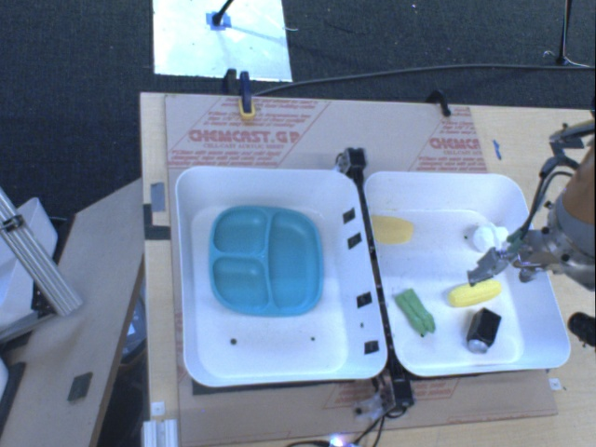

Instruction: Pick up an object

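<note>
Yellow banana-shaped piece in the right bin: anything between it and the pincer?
Nothing visible. The pincer sits right at the yellow piece; the black object and white object lie off to either side.

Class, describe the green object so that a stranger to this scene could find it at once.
Start at the right-hand white bin, the one without the blue plate. Look along its near-left part, beside the divider between the bins: the green object lies there at a slant. It is the only green thing, long and lumpy, left of the yellow banana-like piece and the black cylinder.
</note>
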You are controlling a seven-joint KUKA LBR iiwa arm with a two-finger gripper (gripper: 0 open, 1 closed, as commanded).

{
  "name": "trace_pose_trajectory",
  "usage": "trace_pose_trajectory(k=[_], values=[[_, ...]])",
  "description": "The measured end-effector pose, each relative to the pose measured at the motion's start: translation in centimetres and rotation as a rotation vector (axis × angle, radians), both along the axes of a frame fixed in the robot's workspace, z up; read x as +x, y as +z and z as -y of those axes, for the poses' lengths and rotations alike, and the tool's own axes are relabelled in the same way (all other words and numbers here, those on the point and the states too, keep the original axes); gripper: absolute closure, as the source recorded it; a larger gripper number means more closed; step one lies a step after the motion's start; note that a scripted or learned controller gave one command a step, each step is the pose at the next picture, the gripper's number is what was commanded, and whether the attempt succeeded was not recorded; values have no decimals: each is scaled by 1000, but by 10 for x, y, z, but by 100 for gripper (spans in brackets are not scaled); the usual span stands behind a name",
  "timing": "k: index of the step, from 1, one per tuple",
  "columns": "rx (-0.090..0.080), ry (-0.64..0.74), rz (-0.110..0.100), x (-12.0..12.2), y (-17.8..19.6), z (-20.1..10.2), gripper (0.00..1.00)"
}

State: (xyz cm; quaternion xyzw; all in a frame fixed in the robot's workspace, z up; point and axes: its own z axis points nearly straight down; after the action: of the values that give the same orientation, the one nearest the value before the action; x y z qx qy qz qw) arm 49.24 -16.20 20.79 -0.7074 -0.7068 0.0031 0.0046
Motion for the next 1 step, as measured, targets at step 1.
trace_pose_trajectory(k=[1], values=[[-3,4,12,3,6,0,0]])
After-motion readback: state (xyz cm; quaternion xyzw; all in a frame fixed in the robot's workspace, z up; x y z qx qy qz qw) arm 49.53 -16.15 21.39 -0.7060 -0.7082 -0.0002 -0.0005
